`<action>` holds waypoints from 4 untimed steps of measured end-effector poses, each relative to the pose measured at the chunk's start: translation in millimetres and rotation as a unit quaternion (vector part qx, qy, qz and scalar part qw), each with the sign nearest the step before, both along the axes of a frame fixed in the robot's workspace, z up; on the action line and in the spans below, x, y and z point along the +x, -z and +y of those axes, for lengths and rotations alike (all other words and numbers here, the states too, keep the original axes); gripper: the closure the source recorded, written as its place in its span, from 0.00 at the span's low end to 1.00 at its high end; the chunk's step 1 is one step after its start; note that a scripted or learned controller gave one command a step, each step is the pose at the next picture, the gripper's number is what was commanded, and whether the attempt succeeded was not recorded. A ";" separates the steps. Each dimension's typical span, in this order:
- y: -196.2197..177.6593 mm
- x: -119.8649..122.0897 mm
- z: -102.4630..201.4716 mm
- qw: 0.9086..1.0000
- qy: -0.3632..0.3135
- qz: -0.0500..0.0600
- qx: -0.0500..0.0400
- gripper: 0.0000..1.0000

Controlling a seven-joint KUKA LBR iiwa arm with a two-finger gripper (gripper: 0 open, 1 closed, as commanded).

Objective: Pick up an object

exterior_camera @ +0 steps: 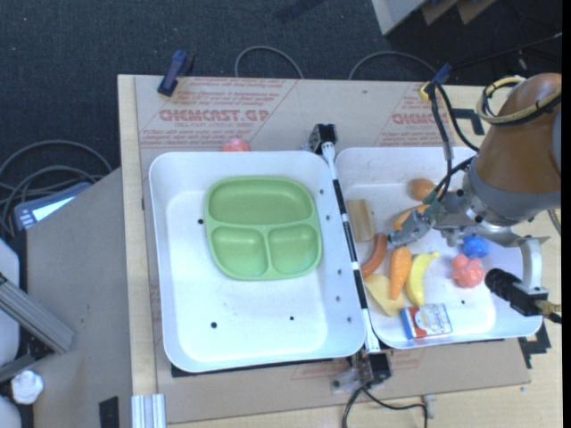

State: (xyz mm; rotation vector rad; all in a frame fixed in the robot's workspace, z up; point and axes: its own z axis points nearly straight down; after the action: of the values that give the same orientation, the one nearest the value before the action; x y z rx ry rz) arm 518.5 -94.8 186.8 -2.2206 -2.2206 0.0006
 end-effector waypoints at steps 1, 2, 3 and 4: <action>88.1 1.7 -2.5 1.000 0.002 -0.008 -0.003 0.00; 102.0 70.1 -65.4 1.000 0.001 -0.001 -0.001 0.00; 101.6 142.5 -23.7 1.000 0.000 0.001 0.000 0.00; 94.0 139.2 -25.9 1.000 0.002 0.008 0.000 1.00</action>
State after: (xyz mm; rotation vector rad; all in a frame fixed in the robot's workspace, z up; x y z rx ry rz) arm 657.7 -120.7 92.8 -2.2171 -2.2098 0.0183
